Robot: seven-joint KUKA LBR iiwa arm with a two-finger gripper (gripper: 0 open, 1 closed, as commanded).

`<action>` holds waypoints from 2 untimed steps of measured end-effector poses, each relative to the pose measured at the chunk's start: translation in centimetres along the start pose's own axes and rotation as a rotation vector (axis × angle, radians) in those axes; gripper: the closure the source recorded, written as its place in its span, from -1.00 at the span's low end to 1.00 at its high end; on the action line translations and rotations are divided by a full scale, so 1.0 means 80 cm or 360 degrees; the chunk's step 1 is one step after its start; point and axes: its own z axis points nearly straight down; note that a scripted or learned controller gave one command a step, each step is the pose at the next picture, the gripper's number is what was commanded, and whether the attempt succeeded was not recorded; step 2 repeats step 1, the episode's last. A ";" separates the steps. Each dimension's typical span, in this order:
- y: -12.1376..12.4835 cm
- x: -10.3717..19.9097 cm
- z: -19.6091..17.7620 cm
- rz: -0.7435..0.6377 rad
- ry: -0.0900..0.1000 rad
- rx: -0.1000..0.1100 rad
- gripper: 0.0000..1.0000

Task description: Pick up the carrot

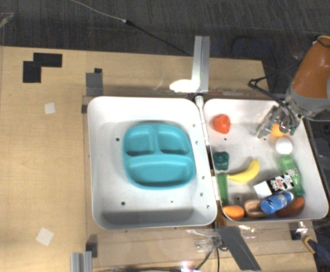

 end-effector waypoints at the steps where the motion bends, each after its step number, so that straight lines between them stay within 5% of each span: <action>1: 0.004 -0.004 -0.018 -0.0009 -0.0020 -0.0005 1.00; 2: 0.004 -0.004 -0.018 -0.0009 -0.0020 -0.0005 1.00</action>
